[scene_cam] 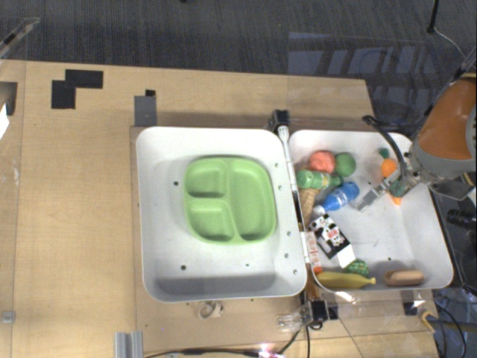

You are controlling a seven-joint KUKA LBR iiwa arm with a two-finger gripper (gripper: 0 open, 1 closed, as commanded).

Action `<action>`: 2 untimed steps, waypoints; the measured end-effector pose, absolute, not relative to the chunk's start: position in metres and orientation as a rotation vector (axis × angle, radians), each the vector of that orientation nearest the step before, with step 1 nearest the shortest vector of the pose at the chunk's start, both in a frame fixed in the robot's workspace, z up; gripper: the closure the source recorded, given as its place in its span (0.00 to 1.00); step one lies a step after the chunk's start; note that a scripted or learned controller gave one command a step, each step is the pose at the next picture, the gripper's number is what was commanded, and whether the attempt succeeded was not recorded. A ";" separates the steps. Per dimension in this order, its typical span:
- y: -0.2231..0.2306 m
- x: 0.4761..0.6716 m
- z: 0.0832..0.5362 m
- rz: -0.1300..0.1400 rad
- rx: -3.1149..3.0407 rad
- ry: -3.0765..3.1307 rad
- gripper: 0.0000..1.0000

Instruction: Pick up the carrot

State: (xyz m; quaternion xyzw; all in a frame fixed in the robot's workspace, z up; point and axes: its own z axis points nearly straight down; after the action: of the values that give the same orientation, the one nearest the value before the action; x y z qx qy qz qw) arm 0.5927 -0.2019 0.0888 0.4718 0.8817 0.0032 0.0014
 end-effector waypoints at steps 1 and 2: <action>-0.196 0.604 0.089 0.020 1.815 2.569 0.00; -0.197 0.609 0.102 0.020 1.795 2.558 1.00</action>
State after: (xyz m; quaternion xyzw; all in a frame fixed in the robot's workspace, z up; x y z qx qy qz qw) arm 0.6087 -0.1975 0.1023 0.5744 0.8185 0.0063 0.0084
